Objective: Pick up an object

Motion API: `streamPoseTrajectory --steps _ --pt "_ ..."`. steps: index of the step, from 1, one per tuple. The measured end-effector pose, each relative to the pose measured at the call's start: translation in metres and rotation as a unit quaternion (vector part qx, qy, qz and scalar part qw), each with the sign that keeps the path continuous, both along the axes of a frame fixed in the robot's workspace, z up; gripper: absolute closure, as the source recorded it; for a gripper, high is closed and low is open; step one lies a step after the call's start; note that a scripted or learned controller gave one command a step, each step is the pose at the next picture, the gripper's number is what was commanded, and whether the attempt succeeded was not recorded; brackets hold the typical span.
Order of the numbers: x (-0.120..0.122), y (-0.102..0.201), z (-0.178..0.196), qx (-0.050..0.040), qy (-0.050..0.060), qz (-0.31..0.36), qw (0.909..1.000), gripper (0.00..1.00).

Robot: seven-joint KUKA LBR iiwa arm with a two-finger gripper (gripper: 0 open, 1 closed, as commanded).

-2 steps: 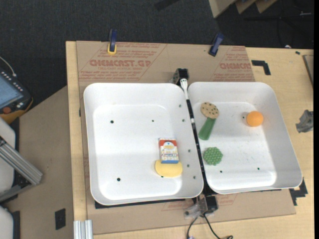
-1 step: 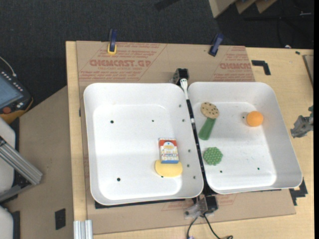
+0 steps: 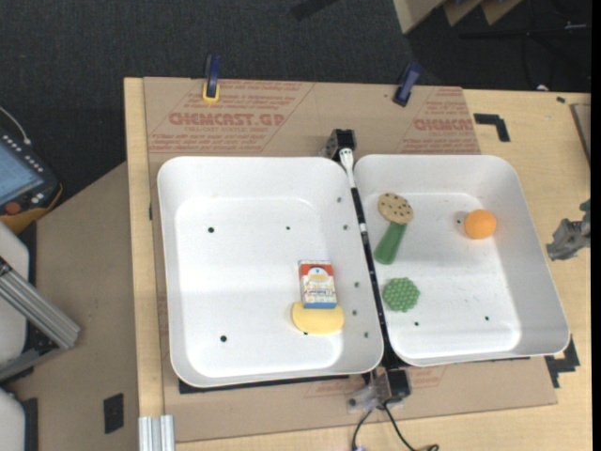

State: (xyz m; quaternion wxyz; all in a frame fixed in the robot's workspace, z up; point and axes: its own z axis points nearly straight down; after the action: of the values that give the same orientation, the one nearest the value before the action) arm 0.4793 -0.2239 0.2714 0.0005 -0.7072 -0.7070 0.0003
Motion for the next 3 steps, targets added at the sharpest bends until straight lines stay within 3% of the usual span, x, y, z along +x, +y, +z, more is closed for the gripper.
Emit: streamPoseTrajectory --steps 1,2,3 --pt "0.001 0.0 0.025 -0.0018 -0.003 0.0 1.0 1.0" --pt "0.0 0.0 0.009 0.0001 0.0 0.0 1.0 1.0" --pt "0.0 0.0 0.024 -0.0016 -0.003 0.0 1.0 1.0"
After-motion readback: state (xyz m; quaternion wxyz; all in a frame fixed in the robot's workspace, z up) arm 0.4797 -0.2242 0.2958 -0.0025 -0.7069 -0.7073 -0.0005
